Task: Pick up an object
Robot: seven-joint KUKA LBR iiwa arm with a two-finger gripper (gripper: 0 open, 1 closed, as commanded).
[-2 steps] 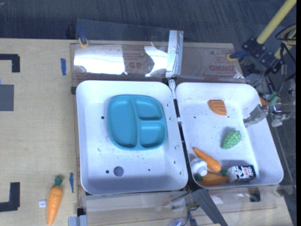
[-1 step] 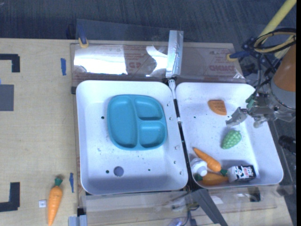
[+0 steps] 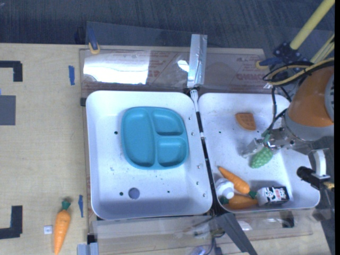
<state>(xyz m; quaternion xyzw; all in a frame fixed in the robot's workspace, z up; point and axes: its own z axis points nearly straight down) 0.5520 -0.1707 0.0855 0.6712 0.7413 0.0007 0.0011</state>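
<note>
here the hand sits low in the right bin right at the green bumpy toy, its grip state unclear, so it should centre on that toy, close firmly, then lift straight up clear of the nearby carrot.

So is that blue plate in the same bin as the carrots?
No, the blue plate lies in the left bin, while the carrots lie in the right bin.

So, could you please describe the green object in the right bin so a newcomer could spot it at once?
Start at the right bin, the one without the blue divided plate. Near its middle, at the gripper, lies a small bumpy green toy. It is the sole green item there; its neighbours are orange carrots and a tan waffle-like piece.
</note>
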